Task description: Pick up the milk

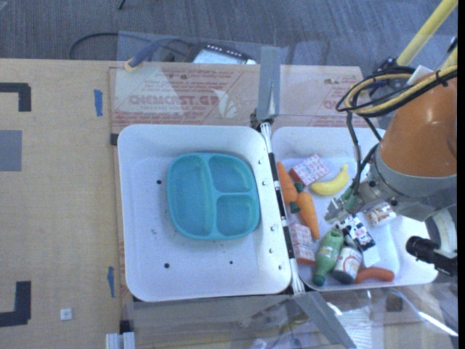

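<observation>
Camera view: the grey arm with the orange band (420, 133) is reaching in from the right and is hanging over the right-hand shallow white plastic bin (292, 145). The metal pincer (347, 211) is sitting low over the clutter in that bin. Whether it is wide, narrow or holding anything cannot be told, because the wrist is covering it.

The milk, a small boxy carton printed in black and white patches (358, 234), is lying just below the pincer, close to it or touching it; which one cannot be told.

Edges and open room:
- Left of the pincer, a smooth tapered orange carrot (308, 213) is lying lengthwise, and a second orange carrot (285, 183) is lying beyond it, along the bin's left wall.
- Up and left of the pincer, a curved yellow banana (329, 183) is lying near it, with a flat red-and-white packet (312, 169) beyond.
- Below and left of the pincer, a rounded green bottle (326, 251) is lying tilted, crowding the milk's left side.
- A red-and-white cylindrical can (348, 265) is lying below the milk, just beside the bottle.
- A slim red-orange pepper-shaped piece (375, 273) is lying near the bin's lower rim.
- A small pale box (381, 213) is lying right of the pincer.
- Bare white floor is showing along the bin's upper wall.

Well left of the pincer, the left-hand shallow white plastic bin (138, 217) is holding a smooth teal three-compartment plate (214, 195), with bare floor showing all round it.
</observation>
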Controlling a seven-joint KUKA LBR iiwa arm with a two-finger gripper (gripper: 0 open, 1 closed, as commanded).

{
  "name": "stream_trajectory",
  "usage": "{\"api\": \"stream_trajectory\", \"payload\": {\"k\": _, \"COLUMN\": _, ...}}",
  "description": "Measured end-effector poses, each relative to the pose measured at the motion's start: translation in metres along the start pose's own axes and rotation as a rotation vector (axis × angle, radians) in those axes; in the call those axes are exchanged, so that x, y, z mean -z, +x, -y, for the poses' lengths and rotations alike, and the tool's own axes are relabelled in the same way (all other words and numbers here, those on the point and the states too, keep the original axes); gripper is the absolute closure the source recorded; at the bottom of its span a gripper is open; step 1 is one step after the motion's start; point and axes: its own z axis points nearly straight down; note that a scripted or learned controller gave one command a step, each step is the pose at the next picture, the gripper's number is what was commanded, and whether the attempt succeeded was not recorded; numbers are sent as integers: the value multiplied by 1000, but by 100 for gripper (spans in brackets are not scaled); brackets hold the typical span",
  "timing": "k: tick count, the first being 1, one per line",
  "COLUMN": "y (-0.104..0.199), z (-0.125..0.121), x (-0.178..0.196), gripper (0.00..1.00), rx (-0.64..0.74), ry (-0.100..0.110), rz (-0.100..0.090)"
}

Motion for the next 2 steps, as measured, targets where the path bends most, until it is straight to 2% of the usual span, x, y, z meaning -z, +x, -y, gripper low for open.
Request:
{"api": "stream_trajectory", "payload": {"k": 1, "y": -1, "z": -20, "x": 27, "gripper": 100, "rx": 106, "ry": 0, "rz": 0}}
{"api": "stream_trajectory", "payload": {"k": 2, "y": 5, "z": -14, "x": 150, "gripper": 100, "rx": 281, "ry": 0, "rz": 1}}
